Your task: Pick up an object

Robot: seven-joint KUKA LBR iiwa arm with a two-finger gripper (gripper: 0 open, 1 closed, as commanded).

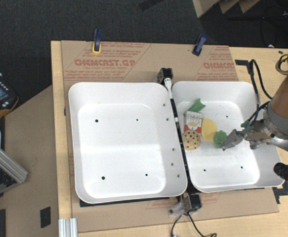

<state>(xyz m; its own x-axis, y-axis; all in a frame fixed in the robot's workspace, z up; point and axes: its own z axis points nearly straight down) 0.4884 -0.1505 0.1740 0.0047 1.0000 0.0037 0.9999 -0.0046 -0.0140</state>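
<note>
Where bins sit, brown bench [134,56]

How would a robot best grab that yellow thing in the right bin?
Probably from straight above, fingers closing across the narrow width of the yellow piece. It lies flat, with a small box and a cookie on its left and a green piece at its lower right.

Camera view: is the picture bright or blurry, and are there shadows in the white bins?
Camera view: evenly lit, bins bright white without harsh glare; soft shadow under the gripper; small toys look slightly fuzzy; dark floor shows little detail.
</note>
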